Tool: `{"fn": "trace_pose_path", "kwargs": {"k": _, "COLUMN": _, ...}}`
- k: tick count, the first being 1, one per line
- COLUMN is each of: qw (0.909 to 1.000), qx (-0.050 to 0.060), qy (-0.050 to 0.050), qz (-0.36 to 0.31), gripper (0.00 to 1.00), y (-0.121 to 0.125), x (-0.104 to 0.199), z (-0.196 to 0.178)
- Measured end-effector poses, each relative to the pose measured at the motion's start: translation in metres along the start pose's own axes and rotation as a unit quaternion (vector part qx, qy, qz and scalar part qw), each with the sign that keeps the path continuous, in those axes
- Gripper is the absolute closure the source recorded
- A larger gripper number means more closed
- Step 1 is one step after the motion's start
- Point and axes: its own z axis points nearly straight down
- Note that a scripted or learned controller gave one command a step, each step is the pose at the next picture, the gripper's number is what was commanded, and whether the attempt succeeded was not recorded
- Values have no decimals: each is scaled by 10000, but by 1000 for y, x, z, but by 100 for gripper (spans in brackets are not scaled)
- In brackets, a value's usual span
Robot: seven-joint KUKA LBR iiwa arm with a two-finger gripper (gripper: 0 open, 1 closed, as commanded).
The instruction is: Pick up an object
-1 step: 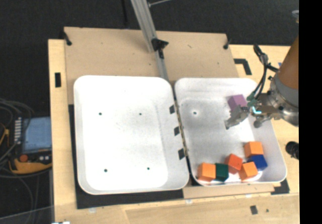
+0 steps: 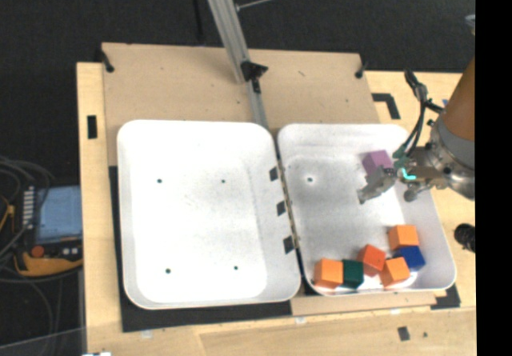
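One gripper [image 2: 382,184] is what we see first, reaching in from the right over the right bin [image 2: 328,146], with the arm [image 2: 462,118] entering at the frame's edge, its orange band showing above the grey wrist. We see one grey finger [image 2: 373,188] slanting down and left over the bin floor, but we cannot tell how far apart the fingers stand, nor whether anything sits between them. A purple block [image 2: 375,161] lies just above and beside that finger, close enough that we cannot say whether they touch. Further out, along the bin's near edge, we find a cluster: three orange blocks [image 2: 329,271], a green block [image 2: 353,273], a red block [image 2: 374,258] and a blue block [image 2: 411,257]. The left bin [image 2: 200,210] lies alongside.
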Motion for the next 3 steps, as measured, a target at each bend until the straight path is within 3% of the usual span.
{"fn": "trace_pose_path", "kwargs": {"k": 2, "qw": 10000, "qx": 39, "qy": -5, "qz": 11, "gripper": 0, "y": -8, "x": 5, "z": 120}}
{"fn": "trace_pose_path", "kwargs": {"k": 3, "qw": 10000, "qx": 30, "qy": -7, "qz": 14, "gripper": 0, "y": -10, "x": 7, "z": 163}}
